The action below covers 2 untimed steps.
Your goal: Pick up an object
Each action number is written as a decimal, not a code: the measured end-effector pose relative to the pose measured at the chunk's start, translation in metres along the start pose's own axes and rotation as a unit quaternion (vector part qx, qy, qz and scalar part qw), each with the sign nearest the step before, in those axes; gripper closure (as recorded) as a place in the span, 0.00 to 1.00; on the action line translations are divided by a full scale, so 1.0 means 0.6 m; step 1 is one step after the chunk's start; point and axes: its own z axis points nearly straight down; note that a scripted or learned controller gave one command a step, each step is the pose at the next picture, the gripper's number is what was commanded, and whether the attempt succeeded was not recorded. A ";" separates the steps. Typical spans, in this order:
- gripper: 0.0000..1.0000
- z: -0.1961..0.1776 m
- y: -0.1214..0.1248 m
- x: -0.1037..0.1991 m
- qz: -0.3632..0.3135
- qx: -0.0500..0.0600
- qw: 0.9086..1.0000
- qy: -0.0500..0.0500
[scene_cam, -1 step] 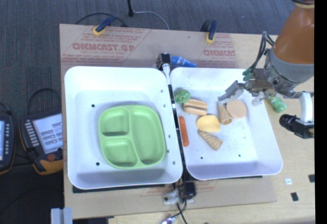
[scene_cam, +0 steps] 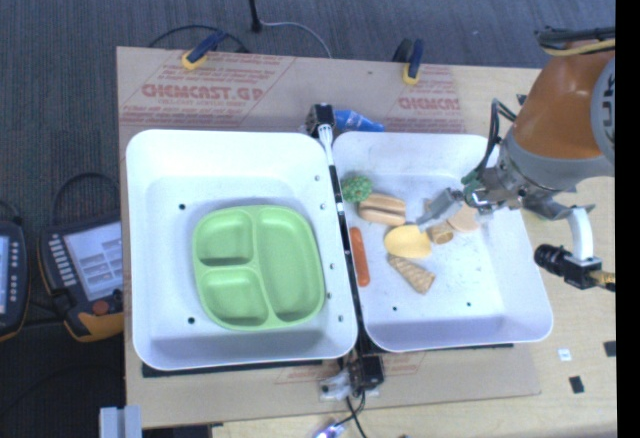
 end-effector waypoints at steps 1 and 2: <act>0.00 0.171 -0.030 -0.030 -0.080 -0.004 0.997 -0.002; 0.00 0.119 0.081 0.035 -0.113 -0.002 0.994 -0.001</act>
